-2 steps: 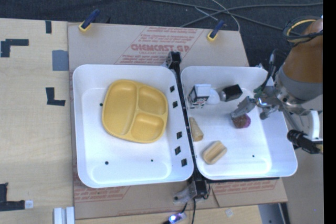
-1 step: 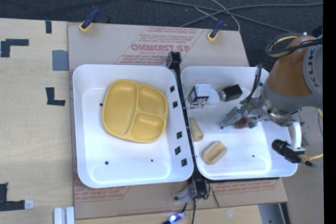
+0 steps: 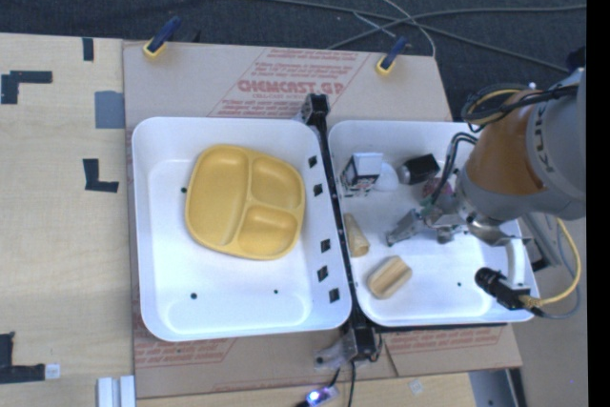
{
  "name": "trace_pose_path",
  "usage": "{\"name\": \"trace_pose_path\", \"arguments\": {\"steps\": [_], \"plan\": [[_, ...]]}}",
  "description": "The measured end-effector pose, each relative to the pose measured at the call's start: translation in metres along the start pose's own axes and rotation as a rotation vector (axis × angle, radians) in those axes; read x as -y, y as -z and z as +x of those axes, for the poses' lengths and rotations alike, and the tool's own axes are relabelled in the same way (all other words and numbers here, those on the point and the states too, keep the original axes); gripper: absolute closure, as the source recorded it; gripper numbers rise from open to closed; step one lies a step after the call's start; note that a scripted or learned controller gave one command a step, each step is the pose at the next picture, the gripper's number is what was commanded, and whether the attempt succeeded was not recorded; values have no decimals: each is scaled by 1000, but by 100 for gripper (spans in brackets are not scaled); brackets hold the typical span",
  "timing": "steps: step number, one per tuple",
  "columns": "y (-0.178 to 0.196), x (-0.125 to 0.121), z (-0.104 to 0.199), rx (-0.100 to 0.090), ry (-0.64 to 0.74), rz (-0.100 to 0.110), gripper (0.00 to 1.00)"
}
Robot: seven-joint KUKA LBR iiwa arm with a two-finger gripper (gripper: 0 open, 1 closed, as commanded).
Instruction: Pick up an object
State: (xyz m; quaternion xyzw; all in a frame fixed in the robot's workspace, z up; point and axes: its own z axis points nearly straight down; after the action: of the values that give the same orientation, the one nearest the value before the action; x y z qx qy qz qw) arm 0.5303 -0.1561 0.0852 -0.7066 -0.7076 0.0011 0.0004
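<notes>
In the right bin (image 3: 496,300) lie a tan rounded piece (image 3: 389,276) near the front, a tan block (image 3: 355,236) against the left wall, a small black-and-white box (image 3: 362,170) and a dark cylinder (image 3: 417,169) at the back. My gripper (image 3: 421,232) hangs low over the middle of this bin, open, with bare white floor between its fingers. It is to the right of the tan block, above and right of the rounded piece, and touches none of the objects.
The left bin (image 3: 152,205) holds a yellow divided plate (image 3: 245,201). A black divider with clips (image 3: 329,205) runs between the bins. The grey arm (image 3: 519,157) covers the right bin's right side. Cables (image 3: 534,295) loop by its front right corner.
</notes>
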Motion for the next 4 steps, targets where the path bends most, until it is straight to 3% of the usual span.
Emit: {"name": "trace_pose_path", "arguments": {"steps": [1,3,4], "plan": [[13,0,0,1,0,-1,100],[137,-8,-1,1,1,-8,100],[146,-8,0,-1,0,-2,100]]}}
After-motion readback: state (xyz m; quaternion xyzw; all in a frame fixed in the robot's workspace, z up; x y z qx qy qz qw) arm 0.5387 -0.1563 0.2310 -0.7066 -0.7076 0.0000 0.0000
